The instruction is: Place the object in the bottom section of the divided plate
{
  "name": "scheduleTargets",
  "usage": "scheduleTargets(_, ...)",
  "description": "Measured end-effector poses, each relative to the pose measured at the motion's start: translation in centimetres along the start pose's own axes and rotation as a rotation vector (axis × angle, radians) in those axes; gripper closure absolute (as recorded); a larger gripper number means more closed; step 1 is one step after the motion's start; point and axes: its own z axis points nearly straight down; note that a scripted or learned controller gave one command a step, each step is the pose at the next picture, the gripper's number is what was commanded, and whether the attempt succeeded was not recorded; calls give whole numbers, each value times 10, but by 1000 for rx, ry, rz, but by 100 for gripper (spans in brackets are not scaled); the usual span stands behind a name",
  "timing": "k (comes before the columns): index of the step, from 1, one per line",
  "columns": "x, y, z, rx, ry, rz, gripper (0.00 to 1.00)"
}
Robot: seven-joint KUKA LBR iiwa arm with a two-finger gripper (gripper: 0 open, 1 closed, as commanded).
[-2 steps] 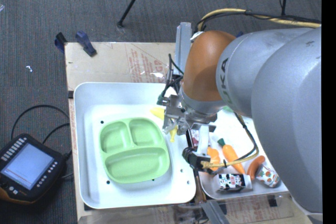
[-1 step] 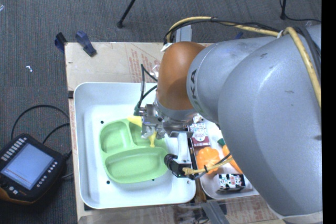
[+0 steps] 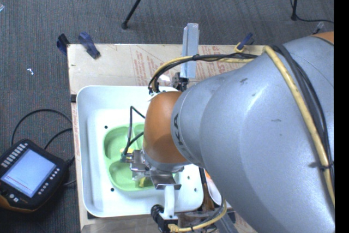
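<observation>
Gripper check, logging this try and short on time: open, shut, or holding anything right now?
Gripper: cannot be told; it sits low over the green plate, with something yellow at its tip.

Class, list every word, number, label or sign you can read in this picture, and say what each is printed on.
Red printing on the brown cardboard sheet under the white bin: too blurred to read.
Screen of the black handheld control pendant on the floor: nothing readable.
No other text.
</observation>
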Motion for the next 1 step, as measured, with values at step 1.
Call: scheduleTargets(1, 0, 8, -51, -1, 0, 211, 100)
